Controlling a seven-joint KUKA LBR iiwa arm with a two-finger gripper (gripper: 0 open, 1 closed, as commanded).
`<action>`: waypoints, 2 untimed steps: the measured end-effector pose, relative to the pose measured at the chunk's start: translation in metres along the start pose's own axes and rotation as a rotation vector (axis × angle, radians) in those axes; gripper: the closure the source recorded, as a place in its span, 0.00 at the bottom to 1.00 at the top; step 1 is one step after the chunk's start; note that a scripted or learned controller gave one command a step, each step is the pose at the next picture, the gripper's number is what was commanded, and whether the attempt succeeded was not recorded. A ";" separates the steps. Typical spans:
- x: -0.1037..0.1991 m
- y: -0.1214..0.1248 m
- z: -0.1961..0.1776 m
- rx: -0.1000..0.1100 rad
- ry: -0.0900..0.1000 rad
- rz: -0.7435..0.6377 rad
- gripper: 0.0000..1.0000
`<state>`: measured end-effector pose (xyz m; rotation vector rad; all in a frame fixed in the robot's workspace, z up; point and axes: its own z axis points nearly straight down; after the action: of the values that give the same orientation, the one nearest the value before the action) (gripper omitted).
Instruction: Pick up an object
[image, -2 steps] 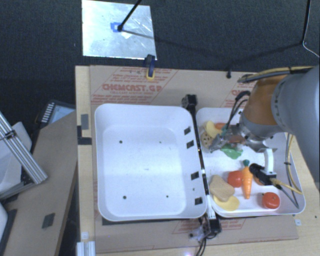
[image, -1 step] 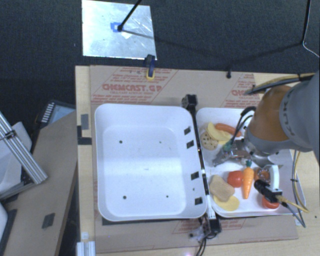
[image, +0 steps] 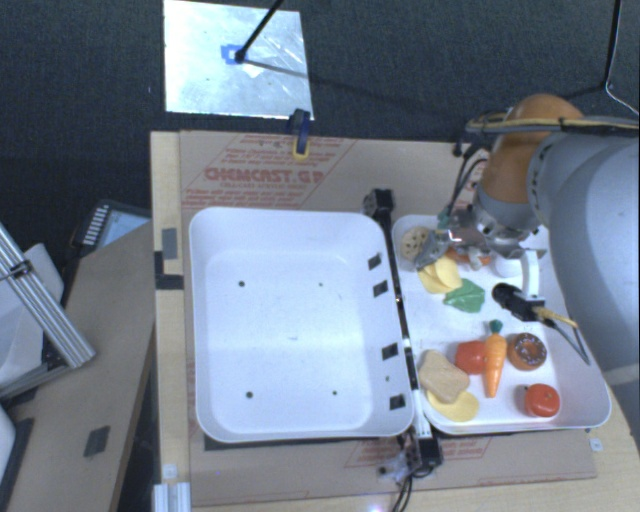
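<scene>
We are finding the end effector (image: 462, 243) working low over the right bin's (image: 575, 420) far corner, beside yellow pieces (image: 441, 276) (its opening is obscured); we are advising a centred descent there.

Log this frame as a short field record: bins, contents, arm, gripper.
left bin: white, shallow, bare floor
right bin: white, holds toy food
contents: carrot, tomato, donut, bread slice, green leaf, yellow pieces
arm: grey, orange band, over right bin's far end
gripper: low at far corner, finger state unclear
</scene>
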<state>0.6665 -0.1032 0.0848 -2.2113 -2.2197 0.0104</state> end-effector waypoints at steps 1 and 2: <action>0.000 -0.005 -0.008 0.009 0.002 -0.002 1.00; 0.013 0.001 -0.001 -0.009 -0.004 0.000 1.00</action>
<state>0.6673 -0.0905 0.0853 -2.2183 -2.2259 0.0050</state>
